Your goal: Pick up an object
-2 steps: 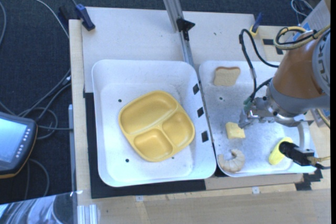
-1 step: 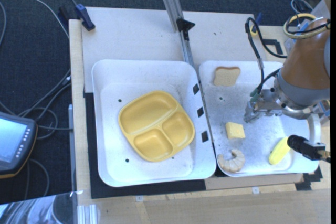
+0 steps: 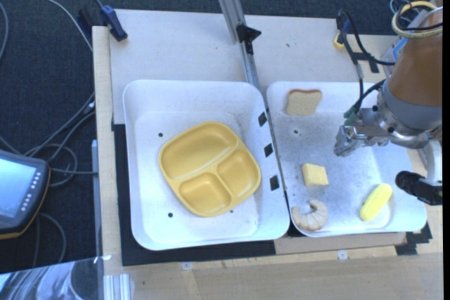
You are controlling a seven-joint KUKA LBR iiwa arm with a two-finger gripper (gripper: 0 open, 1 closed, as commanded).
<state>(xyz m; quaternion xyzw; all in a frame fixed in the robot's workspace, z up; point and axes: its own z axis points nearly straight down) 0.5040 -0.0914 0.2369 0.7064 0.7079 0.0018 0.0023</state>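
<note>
We see the tool (image 3: 346, 139) hanging over the right bin (image 3: 351, 98), approx mid-bin toward its right edge, w/ nothing between its fingers; can't tell how wide they stand. In that bin: bread slice (image 3: 304, 102) at the far-left corner, cheese cube (image 3: 314, 175) near centre, shrimp (image 3: 311, 215) at the near edge, yellow piece (image 3: 375, 201) by the near-right corner. Left bin (image 3: 140, 102) holds a yellow divided plate (image 3: 209, 168).

Divided plate (image 3: 209, 178) in left bin (image 3: 140, 109), toast (image 3: 304, 102), cheese (image 3: 314, 175), shrimp (image 3: 310, 215), banana (image 3: 375, 202) in right bin (image 3: 281, 151)
</note>
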